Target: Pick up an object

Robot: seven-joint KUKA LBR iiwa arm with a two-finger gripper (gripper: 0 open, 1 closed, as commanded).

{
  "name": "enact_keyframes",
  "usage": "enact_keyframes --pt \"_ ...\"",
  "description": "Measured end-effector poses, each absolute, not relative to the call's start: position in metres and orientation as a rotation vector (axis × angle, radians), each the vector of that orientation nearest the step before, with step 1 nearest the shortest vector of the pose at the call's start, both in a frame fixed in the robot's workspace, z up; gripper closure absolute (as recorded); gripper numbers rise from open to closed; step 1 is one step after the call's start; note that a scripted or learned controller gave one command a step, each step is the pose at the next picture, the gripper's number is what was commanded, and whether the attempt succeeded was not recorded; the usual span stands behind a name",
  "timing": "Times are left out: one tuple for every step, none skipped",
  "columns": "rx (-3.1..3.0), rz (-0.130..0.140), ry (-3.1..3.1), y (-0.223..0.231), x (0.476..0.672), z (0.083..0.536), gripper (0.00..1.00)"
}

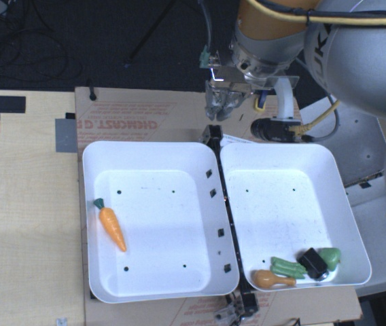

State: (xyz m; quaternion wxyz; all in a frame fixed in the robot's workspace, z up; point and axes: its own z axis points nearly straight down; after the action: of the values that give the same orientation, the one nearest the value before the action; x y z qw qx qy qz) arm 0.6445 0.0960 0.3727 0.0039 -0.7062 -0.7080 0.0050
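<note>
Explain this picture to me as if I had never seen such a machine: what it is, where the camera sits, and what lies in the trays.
The camera is fixed above a bench, looking down at a slant. The big grey and orange shape is a robot arm reaching in from the right; its tool hangs above the far edge of the bins, with nothing seen in it. The left bin holds a toy carrot. The right bin holds, in its near corner, a green pod, a black block, a green piece and an orange-brown piece.
</note>
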Motion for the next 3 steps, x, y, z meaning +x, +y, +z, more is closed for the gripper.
enact_keyframes --pt "-2.214 0.010 -2.222 0.140 0.643 0.337 1.00" --pt "-2.216 -0.004 -2.229 0.202 0.644 0.393 1.00" --pt "-2.214 0.007 -2.224 0.245 0.635 0.377 1.00"
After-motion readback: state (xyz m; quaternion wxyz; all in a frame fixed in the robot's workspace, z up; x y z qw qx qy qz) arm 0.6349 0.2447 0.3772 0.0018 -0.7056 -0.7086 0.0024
